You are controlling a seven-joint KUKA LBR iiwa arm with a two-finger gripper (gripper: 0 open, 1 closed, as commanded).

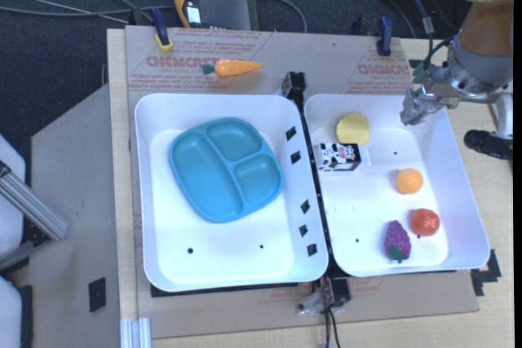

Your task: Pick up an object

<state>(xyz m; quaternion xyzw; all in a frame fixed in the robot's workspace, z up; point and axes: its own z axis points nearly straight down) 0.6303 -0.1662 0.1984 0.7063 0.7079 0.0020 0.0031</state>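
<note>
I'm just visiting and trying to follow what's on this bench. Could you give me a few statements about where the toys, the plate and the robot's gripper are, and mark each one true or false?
1. The blue divided plate lies in the left bin. True.
2. The toy carrot lies in the right bin. False: it rests on the board behind the bins.
3. The purple grapes sit beside the red tomato, near the right bin's front. True.
4. The gripper holds the orange ball. False: the ball lies on the bin floor, apart from the gripper, which is over the bin's back right part.
5. The yellow toy sits just behind the small black-and-white box. True.
</note>
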